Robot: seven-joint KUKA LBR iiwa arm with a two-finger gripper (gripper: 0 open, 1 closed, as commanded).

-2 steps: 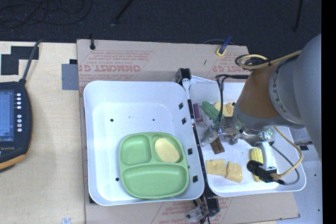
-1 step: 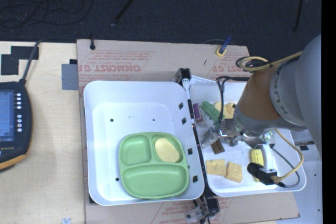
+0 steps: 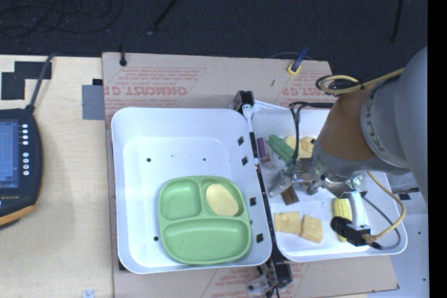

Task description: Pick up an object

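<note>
At the far left a teach pendant (image 3: 14,164) lay on the pale bench (image 3: 56,241); right of it a sheet of printed cardboard (image 3: 209,80) sat under both bins, with a small blue and yellow clip (image 3: 298,63) near its top right corner. The left bin (image 3: 174,136) held a green divided plate (image 3: 204,220) low in its floor; a pale yellow piece (image 3: 223,200) lay in the plate's upper right compartment.

In the right bin (image 3: 321,252), close to the wall shared with the left bin, I saw a purple object (image 3: 261,148), then a green object (image 3: 282,148) and a yellow object (image 3: 305,145) beside it, all near the top. Below these the gripper (image 3: 286,185) hung low over the bin's left half, with the arm (image 3: 374,125) reaching in from the right; from this slant I could not tell how wide the pincer stood, nor whether it had hold of anything. A small brown piece (image 3: 290,197) lay just beneath it, possibly touching, though the view was too poor to be sure. Further down sat two yellow blocks (image 3: 286,222) (image 3: 311,229) side by side; to their right, a corn cob (image 3: 342,207) lay near the wrist.
</note>
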